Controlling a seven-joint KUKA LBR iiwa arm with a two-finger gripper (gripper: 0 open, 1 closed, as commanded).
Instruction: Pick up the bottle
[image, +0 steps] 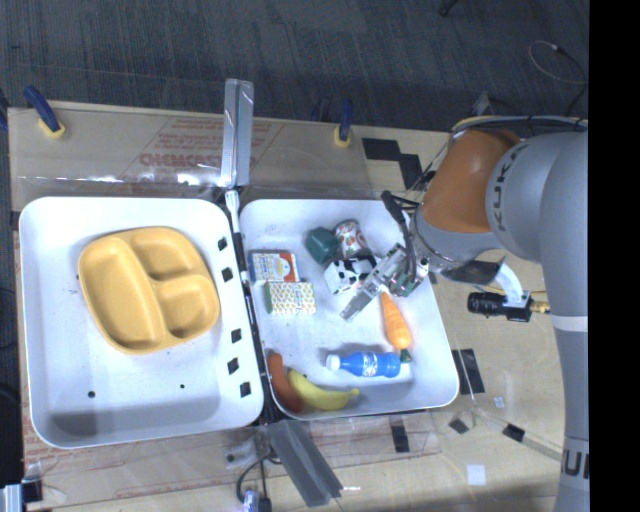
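Observation:
The bottle (368, 364) is clear plastic with a blue label and a white cap, and it lies on its side near the front of the right bin (438, 345). My gripper (360, 298) hangs over the middle of that bin, above and slightly behind the bottle, and is apart from it. It sits beside a black-and-white patterned item (347, 273) and just left of an orange carrot (397, 320). Nothing is visibly held.
The right bin also holds a banana (322, 396) at the front, two small boxes (281, 283), a teal object (322, 243) and a small can (348, 238). The left bin (50, 380) holds a yellow divided tray (148, 288).

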